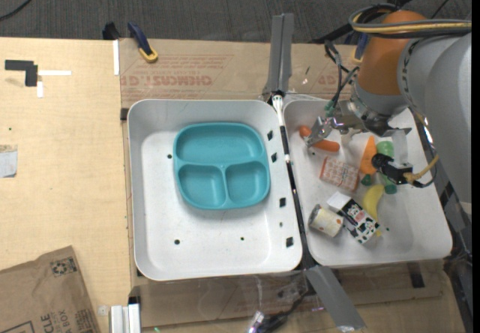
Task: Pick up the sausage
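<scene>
Sausage: the sausage [325, 146] lay in the right bin [420, 245], upper left part, its long axis running left to right.
Pincer: my pincer [323, 129] hovered right above it, just toward the frame's top.
Grip: I could not tell whether it was released or clenched.

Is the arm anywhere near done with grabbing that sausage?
Not yet, by the look of it. Done: the gripper has reached into the right bin and sits just above the sausage. In hand: lining up on it; nothing shows between the fingers. Left: closing on the sausage and lifting it clear of the toy food beside it.
</scene>
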